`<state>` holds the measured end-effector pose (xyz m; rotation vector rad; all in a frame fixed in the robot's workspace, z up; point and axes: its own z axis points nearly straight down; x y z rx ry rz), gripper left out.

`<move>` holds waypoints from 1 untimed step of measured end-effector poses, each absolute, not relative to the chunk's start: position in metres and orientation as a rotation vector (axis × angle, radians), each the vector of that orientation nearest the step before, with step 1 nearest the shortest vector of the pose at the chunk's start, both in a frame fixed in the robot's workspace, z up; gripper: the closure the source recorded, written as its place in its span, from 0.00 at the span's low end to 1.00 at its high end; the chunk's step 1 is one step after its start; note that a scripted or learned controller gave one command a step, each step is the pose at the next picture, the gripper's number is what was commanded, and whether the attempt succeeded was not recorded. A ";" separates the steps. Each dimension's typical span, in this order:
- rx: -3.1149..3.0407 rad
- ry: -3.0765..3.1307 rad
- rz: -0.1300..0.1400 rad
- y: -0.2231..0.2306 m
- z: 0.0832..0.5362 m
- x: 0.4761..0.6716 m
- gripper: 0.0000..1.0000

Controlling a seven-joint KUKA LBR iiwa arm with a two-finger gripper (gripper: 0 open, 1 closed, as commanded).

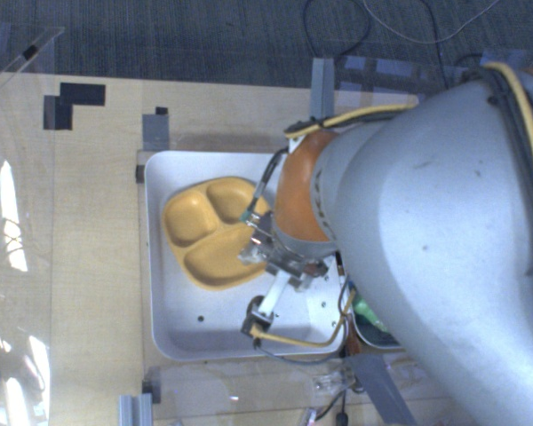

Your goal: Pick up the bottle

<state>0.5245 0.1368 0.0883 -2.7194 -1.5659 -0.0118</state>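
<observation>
Room: left bin (160,327) lies bare to the left of and below the yellow plate (209,233).
Hidden: arm (426,238) blocks the right half; a green thing (366,313) peeks out beneath.
Gripper (280,269): grip cannot be told.

A: Entry one, tabletop (71,282). What does it carry?
B: One bin (195,327), at its centre. A post (156,131) stands at the bin's 11 o'clock corner.
A: Contents of the bin?
B: One sectioned dish (209,229), lying flat, toward 10 o'clock from the bin's middle.
A: Above it?
B: The arm (426,202), entering from 3 o'clock. Its wrist (302,193) overhangs the dish's 3 o'clock edge.
A: Remaining items?
B: One small object (369,312), at 4 o'clock from the dish, partly under the arm. What it lies in, cannot tell.
</observation>
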 end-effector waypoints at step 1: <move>-2.720 -1.565 -0.012 0.137 0.088 0.524 0.00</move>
